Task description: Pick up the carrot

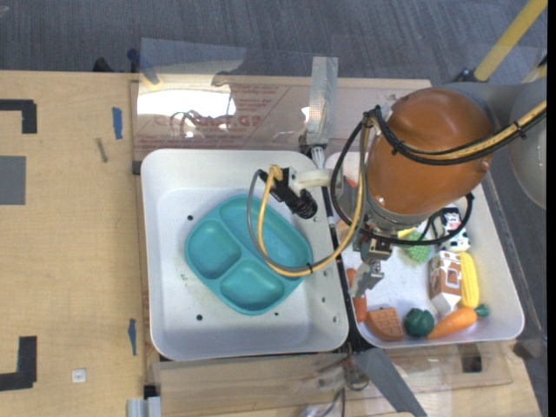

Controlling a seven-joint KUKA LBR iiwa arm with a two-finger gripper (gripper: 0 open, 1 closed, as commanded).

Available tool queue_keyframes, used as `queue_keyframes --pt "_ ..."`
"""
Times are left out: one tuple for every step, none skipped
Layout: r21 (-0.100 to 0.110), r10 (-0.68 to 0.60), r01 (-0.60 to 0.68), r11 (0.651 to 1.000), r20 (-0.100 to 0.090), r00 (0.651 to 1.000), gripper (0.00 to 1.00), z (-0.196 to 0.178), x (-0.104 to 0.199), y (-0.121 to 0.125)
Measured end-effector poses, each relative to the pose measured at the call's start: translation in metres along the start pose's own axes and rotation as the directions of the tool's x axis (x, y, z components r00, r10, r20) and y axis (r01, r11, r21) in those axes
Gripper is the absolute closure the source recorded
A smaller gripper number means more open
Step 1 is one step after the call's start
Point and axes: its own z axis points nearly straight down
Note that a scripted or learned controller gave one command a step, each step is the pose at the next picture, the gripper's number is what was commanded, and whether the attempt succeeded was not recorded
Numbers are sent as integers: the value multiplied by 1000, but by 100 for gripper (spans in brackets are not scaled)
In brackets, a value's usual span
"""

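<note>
**Operator:** Where is the carrot right now?

**Observer:** You'll find the carrot (453,322) in the right bin (508,298), lying near that bin's front right corner. It lies slantwise, its thicker end toward the right. Just left of it, touching or nearly so, sits a dark green round toy (420,321), and left of that a brown waffle-like piece (386,323). Behind the carrot stands a small brown and white carton (445,280), with a yellow corn cob (469,278) beside it on the right.

**Operator:** And the end effector?

**Observer:** Your end effector (372,272) hangs over the left part of the right bin, below the big orange band (434,150) of the arm. It is well left of the carrot, with the green toy and waffle piece lying nearer the front between them. I cannot tell whether it is apart or together; nothing shows clamped in it.

**Operator:** What about the other bin?

**Observer:** The left bin (169,224) holds a teal divided plate (248,252), tilted across its floor. A yellow cable (261,233) loops over that plate. Both bins rest on the counter (61,233).
</note>
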Motion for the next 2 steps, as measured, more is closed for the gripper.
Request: queue_keyframes --pt "-1 311 -312 950 -5 950 0 -2 -1 46" --pt "5 311 -311 951 -5 951 100 -11 0 43"
